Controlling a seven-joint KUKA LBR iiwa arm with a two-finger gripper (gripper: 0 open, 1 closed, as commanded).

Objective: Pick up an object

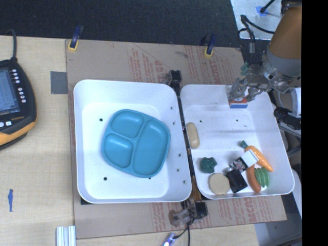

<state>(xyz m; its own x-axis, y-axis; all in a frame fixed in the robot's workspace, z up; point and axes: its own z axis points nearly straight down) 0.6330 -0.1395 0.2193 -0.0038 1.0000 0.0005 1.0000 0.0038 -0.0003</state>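
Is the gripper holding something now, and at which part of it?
Yes: a small red, white and blue block hangs between the fingers of the gripper, held by its top.

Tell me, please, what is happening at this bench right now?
The arm reaches in from the right, and its gripper sits over the far edge of the right bin, with a small red, white and blue object right beneath it. Whether that object is actually held is unclear. Toy foods, including a carrot, lie at the bin's near end. The left bin holds a blue divided plate.
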